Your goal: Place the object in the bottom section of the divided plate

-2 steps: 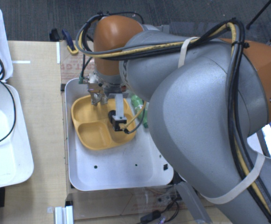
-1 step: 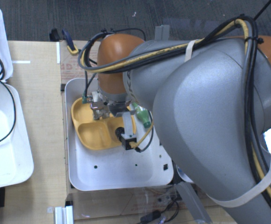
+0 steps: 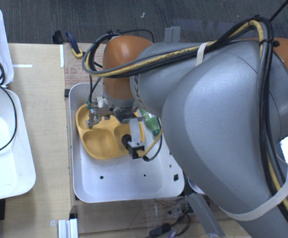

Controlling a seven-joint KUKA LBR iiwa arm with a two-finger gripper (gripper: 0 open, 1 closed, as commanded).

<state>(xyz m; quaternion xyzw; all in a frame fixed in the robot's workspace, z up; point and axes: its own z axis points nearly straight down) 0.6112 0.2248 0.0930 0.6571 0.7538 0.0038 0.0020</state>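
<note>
A yellow divided plate (image 3: 100, 144) lies in the upper left part of the right-hand white bin (image 3: 121, 182). My gripper (image 3: 98, 114) hangs low over the plate's upper left section, under the orange wrist band. The arm hides the plate's upper right part. A small green object (image 3: 154, 124) shows just off the plate's right edge, half covered by the arm; I cannot tell whether it rests on the plate or on the bin floor. Nothing is visible in the plate's lower section.
The left-hand white bin (image 3: 5, 152) holds a loop of black cable (image 3: 7, 83). My bulky grey arm (image 3: 223, 123) covers the right bin's right side. Blue and black clips (image 3: 70, 39) sit at the bench's far edge.
</note>
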